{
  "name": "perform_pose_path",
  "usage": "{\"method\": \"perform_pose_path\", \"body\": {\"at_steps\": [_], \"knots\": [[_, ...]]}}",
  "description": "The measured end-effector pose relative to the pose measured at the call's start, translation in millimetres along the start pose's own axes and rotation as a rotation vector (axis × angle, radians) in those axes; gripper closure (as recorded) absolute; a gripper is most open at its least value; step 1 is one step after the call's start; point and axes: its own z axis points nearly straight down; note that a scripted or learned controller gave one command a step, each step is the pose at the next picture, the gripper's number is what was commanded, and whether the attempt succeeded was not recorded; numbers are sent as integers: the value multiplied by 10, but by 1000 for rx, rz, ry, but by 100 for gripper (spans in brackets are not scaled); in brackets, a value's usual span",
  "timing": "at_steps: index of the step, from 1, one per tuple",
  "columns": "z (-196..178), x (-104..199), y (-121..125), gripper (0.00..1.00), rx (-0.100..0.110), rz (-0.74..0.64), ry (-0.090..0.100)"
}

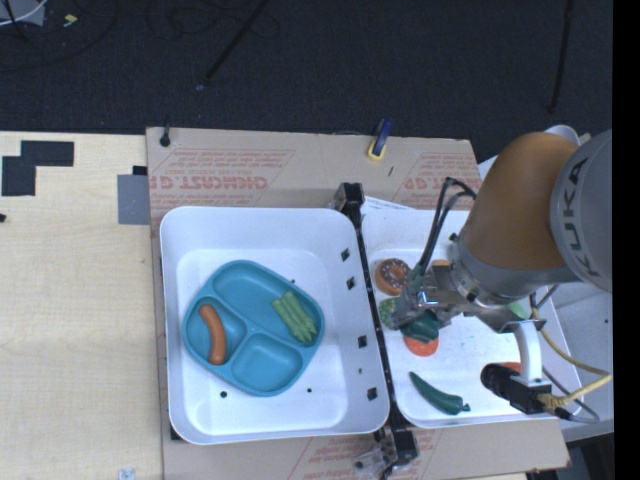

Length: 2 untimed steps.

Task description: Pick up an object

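My gripper (412, 316) hangs low over the left part of the right bin (470, 413). Directly under it lies a small orange-red piece with a green top (422, 343), partly covered by the gripper. A brown, pink-flecked round piece (391, 272) lies just behind the gripper, near the bin's left wall. A dark green pepper (438, 394) rests toward the bin's front edge. The arm's bulk hides the right half of this bin.
The left bin (180, 238) holds a blue sectioned plate (250, 368) with an orange sausage (212, 333) and green beans (295, 316) on it. A black divider rail (365, 298) runs between the two bins. Cardboard lies under both.
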Motion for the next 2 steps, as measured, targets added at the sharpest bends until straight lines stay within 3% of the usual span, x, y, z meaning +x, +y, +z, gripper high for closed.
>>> {"method": "perform_pose_path", "body": {"at_steps": [1, 2], "knots": [[35, 384, -37, 100, 0, 2, -1], [-61, 354, -5, 100, -1, 5, -2]]}}
